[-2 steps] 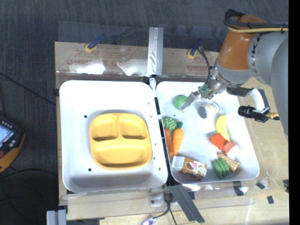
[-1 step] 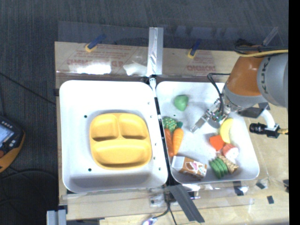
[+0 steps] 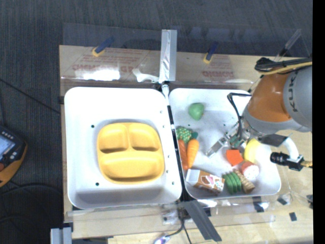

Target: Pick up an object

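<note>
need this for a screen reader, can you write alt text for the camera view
A grey and orange robot arm reaches from the right into the right white bin, its gripper low among toy foods: a green ball, carrot, orange block and a snack packet. The left bin holds a yellow divided tray.

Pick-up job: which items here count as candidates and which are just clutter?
In play, all in the right bin:
green ball
carrot
orange block
yellow piece
snack box
gripper, low over the bin floor

Lying about:
yellow divided tray in the left bin
</note>
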You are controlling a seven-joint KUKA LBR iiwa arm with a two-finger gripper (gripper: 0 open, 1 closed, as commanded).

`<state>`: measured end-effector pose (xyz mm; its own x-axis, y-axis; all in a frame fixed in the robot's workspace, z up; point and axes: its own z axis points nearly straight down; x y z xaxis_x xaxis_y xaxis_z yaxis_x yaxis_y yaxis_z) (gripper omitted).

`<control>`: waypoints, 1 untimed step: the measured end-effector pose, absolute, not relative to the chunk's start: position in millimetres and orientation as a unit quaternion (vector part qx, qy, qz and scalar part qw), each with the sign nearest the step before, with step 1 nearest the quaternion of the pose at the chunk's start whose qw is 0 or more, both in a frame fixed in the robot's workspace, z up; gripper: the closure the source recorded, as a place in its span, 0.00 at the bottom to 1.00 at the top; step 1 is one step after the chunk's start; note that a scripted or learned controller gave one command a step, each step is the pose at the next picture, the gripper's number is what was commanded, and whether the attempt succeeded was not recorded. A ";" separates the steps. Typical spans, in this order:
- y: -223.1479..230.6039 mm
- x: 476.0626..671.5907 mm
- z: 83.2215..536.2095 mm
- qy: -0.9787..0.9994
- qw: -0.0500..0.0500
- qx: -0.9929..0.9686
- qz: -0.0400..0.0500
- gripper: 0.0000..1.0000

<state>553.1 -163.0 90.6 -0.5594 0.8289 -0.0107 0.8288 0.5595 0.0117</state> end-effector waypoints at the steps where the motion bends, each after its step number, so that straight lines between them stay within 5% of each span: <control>1: -107.3 554.1 91.4 0.865 0.009 0.501 -0.001 0.00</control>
